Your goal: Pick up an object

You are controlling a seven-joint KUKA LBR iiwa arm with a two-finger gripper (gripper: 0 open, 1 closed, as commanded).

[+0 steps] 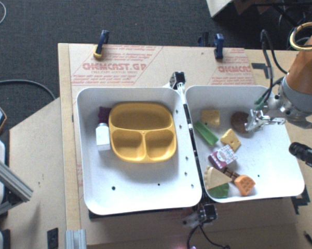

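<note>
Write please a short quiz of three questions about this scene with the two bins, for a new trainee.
1. True or false: the yellow divided tray lies in the left bin.
2. Which object is nearest to the end effector? A. the brown round piece B. the green stick C. the small white bottle
3. Fill in: the orange piece lies near the ___ edge of the right bin, as the camera sees it.

Key
1. True
2. A
3. Lower (front)
</note>
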